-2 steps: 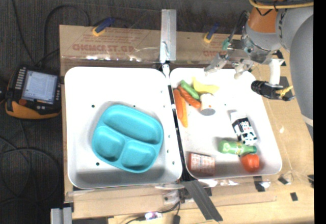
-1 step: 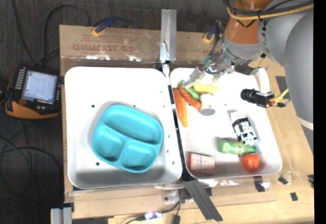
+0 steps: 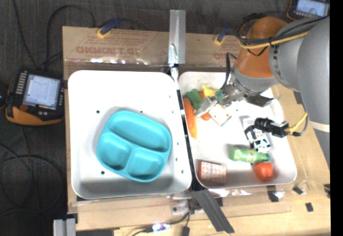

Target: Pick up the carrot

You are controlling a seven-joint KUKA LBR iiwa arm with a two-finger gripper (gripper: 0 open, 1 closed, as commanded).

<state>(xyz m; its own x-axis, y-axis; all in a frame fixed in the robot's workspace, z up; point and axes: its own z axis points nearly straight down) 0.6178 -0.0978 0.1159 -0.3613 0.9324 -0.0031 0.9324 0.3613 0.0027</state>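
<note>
Nearest the camera, a small brown-and-red can (image 3: 213,172) lay on its side at the front edge of the right bin (image 3: 284,146). Beside it stood a red tomato-like item (image 3: 262,170) touching a green vegetable (image 3: 244,154). The carrot (image 3: 189,117) lay lengthwise against the right bin's left wall, just beside the divider. The pincer (image 3: 214,102) sat low over the clutter near the carrot's upper end, close to a green item (image 3: 195,97) and a white card (image 3: 220,117); its opening state could not be determined. A blue compartment tray (image 3: 134,145) rested in the left bin (image 3: 86,90).
</note>
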